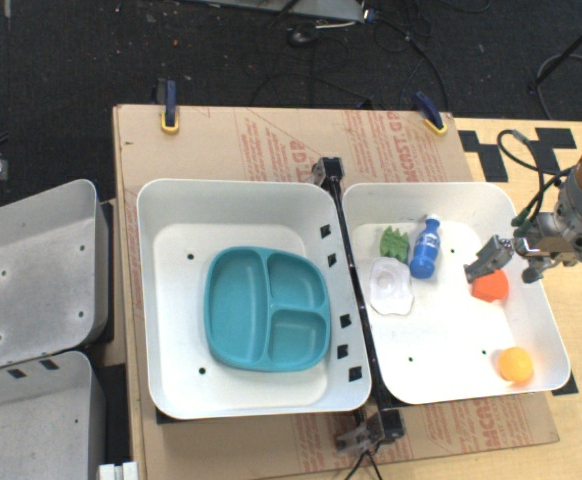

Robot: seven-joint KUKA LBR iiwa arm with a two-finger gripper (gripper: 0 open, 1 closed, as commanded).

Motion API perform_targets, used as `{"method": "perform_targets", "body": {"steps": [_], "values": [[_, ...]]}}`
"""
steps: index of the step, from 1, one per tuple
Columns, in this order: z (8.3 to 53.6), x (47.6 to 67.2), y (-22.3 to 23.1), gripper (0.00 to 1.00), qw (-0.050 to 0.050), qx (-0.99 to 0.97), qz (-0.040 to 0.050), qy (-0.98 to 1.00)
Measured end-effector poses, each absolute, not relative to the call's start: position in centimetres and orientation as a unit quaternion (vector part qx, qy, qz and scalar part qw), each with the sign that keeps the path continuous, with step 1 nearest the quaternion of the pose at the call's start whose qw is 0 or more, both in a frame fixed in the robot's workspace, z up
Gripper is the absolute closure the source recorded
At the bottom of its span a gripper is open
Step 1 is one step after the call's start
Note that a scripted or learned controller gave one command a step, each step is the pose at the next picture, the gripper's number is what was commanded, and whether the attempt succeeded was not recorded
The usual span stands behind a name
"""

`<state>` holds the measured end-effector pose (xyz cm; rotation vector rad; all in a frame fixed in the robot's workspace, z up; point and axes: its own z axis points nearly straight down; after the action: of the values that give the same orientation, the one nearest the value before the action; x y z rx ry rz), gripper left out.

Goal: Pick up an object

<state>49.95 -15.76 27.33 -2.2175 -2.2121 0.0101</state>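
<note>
Fingers [490, 259] of the arm's gripper hang just above a red-orange object [490, 288] near the right bin's [451, 393] right wall, seemingly lined up to grab it; whether they are open or closed cannot be told. Nearby lie a blue bottle [425, 247] and an orange ball [515, 365].

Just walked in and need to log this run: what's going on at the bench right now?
A robot arm reaches in from the right over the right bin, and its gripper sits just above a red-orange object near that bin's right wall. Nothing looks lifted yet. The same bin also holds a blue bottle, a green toy, a clear plastic piece and an orange ball. The left bin holds a teal divided plate.
</note>
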Motion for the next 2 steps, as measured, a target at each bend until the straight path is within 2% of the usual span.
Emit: {"method": "perform_targets", "body": {"steps": [1, 2], "values": [[27.9, 50.1, -15.7, 0.00, 0.000, -0.707, 0.0004, -0.708], [21.6, 49.9, -15.0, 0.00, 0.003, -0.708, 0.0016, -0.707]]}}
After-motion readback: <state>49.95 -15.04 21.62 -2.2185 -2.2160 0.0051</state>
